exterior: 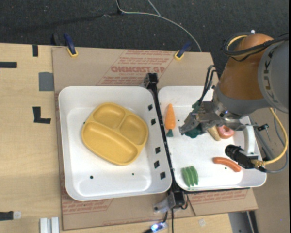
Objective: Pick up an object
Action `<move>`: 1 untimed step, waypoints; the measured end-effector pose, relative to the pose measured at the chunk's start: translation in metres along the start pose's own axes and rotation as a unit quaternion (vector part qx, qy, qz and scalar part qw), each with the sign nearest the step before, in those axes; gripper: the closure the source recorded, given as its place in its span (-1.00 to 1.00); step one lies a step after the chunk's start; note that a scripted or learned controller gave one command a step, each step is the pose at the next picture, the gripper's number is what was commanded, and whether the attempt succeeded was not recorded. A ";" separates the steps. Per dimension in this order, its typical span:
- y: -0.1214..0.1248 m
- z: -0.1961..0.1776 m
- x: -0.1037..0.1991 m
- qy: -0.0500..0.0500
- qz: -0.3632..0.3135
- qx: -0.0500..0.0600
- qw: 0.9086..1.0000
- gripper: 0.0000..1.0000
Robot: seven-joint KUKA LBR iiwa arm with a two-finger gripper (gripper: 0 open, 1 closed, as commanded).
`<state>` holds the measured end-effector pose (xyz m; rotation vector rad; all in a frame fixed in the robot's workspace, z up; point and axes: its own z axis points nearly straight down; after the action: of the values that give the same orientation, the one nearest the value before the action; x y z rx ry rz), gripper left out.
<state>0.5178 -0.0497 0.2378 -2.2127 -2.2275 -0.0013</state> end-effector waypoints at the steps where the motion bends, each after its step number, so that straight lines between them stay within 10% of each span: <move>1: 0.001 0.015 0.053 0.000 0.000 0.001 1.000 1.00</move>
<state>0.5185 0.0033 0.2227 -2.2122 -2.2260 0.0027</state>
